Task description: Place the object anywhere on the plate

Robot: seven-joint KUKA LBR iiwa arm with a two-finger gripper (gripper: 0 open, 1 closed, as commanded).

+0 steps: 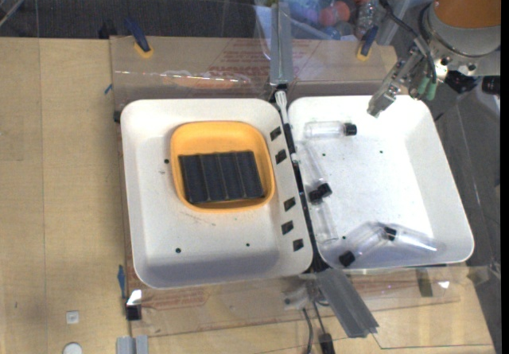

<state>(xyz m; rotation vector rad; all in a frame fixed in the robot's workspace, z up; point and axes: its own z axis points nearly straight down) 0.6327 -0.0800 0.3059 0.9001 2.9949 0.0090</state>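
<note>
right bin [413, 185], clear bottles [326, 130], hand [380, 103] above

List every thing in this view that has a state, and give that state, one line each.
Orange plate: in the left bin, bearing a dark ridged slab.
Clear bottles with black caps: lying flat in the right bin.
Gripper: raised over the right bin's far edge, holding nothing.

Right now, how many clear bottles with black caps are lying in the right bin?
3: one bottle near the back, one along the left wall, one at the front. Being see-through, another could go unnoticed.
</note>
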